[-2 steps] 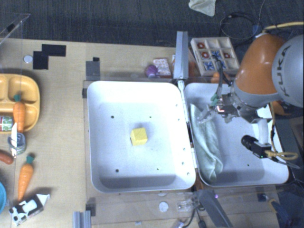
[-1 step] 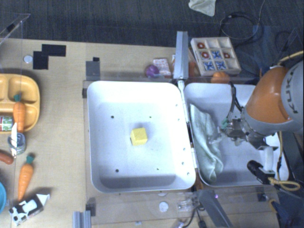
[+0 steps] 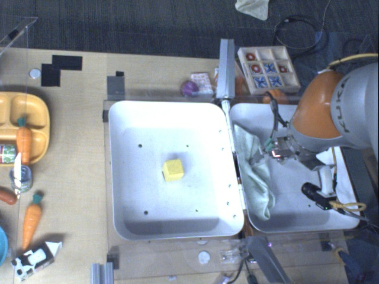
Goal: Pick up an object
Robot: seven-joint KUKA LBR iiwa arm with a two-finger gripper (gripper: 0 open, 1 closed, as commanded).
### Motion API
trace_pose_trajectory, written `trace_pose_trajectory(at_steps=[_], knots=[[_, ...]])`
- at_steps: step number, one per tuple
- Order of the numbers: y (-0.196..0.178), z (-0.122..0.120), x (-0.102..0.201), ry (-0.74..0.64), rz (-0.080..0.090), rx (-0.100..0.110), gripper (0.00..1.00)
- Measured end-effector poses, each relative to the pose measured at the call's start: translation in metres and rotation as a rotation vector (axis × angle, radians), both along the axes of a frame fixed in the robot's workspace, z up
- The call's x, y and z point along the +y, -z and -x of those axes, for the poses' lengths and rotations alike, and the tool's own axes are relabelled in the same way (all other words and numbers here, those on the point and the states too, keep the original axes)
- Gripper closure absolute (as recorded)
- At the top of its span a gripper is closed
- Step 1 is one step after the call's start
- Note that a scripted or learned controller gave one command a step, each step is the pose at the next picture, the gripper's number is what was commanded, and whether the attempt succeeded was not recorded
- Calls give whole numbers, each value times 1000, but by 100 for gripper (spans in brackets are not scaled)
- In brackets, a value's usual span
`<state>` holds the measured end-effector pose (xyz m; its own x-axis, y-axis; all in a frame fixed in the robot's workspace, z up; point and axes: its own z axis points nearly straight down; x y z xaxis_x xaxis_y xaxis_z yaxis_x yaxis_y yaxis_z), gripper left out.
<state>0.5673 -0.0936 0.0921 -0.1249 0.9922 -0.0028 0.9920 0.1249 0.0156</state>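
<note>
Yellow block (image 3: 173, 170) alone in left bin (image 3: 127, 158); end effector (image 3: 276, 151) over cloth (image 3: 254, 170), right bin; grip state unclear.

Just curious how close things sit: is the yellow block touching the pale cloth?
Apart. The camera view shows the yellow block alone in the left bin, while the cloth lies in the right bin.

both white bins (image 3: 127, 218) look like smooth matt plastic. the rumpled cloth (image 3: 256, 170) is soft, pale fabric. the yellow block (image 3: 173, 170) looks spongy and matt. the bench (image 3: 71, 176) is light wood.
</note>
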Motion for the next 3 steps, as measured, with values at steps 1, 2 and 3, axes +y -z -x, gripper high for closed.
trace_pose_trajectory(at_steps=[1,2,3], knots=[[0,-91,3,-3,1,-2,0],[-29,-104,-82,33,2,6,0],[-2,-55,-71,-194,6,-6,0]])
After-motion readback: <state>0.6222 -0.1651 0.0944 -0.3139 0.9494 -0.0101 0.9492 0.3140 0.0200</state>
